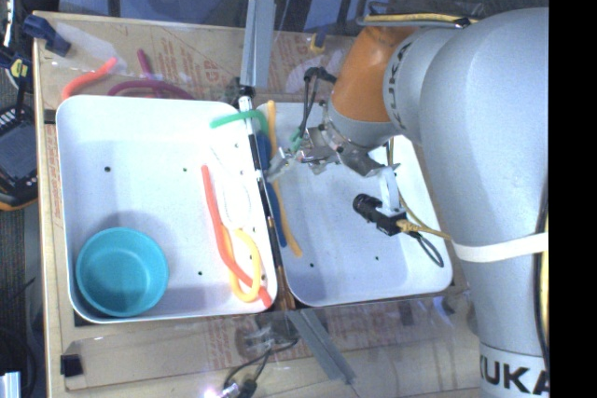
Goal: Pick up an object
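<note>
We see the grey arm (476, 154) reaching in from the right over the right bin (354, 280), its orange band (364, 79) sitting above the wrist. The gripper (297, 154) hangs low near the upper left corner of that bin, close to the divide between the two bins; we cannot tell how it stands or whether it has hold of anything, since the metal parts blur together there. Along the divide lie thin sticks, a blue one (263, 158) and a yellow one (289, 233) among them, with a green piece (224, 120) at the top. In the left bin (121, 135), a blue bowl (121, 272) sits in the lower left corner, and an orange strip (216, 214) and a yellow loop (247, 266) lie by its right wall
</note>
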Available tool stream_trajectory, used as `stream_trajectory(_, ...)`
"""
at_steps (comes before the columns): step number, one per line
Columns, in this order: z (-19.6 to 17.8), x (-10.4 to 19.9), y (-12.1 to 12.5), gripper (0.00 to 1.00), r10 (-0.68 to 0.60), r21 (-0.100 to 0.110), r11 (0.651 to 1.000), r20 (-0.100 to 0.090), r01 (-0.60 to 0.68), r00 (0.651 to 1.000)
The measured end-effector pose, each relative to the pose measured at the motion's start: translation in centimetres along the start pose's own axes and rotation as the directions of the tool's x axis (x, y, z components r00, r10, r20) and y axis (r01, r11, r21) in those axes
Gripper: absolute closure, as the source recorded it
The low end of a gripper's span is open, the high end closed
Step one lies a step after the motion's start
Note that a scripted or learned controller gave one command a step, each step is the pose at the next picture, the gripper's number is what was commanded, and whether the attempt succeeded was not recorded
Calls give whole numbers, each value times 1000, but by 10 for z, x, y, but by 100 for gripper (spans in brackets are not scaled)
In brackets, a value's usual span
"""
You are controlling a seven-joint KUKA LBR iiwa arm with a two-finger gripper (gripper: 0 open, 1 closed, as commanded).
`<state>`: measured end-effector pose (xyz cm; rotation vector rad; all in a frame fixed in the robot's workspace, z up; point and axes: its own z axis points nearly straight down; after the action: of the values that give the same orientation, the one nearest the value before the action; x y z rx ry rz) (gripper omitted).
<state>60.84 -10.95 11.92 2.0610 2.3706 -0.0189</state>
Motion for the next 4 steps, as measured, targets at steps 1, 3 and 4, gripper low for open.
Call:
stream_trajectory(1, -74, 90, -11, 0, 31, -7, 1000, -7, -31, 999)
stream_trajectory(3, -72, 145, -88, 0, -189, -6, 982, -7, 189, 982)
stream_trajectory(4, -72, 105, -68, 0, -147, -7, 989, -6, 147, 989)
